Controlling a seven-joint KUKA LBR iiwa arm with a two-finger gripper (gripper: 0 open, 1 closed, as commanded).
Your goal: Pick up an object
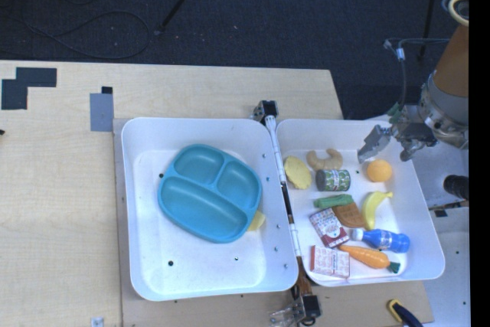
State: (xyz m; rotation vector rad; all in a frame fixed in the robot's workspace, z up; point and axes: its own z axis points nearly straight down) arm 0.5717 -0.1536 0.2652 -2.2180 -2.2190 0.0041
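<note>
Gripper hovers spread, apparently empty, at 1 o'clock over right bin holding orange, banana, can. Left bin holds blue plate.

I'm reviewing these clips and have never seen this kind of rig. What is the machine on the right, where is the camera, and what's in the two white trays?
One fixed camera looks down at a slant on a bench. The machine is a robot arm reaching in from the right; its gripper hangs over the right bin, open, holding nothing. That bin holds toy food: an orange, banana, carrot, a small can, a blue bottle and packets. The left bin holds a blue divided plate.
</note>
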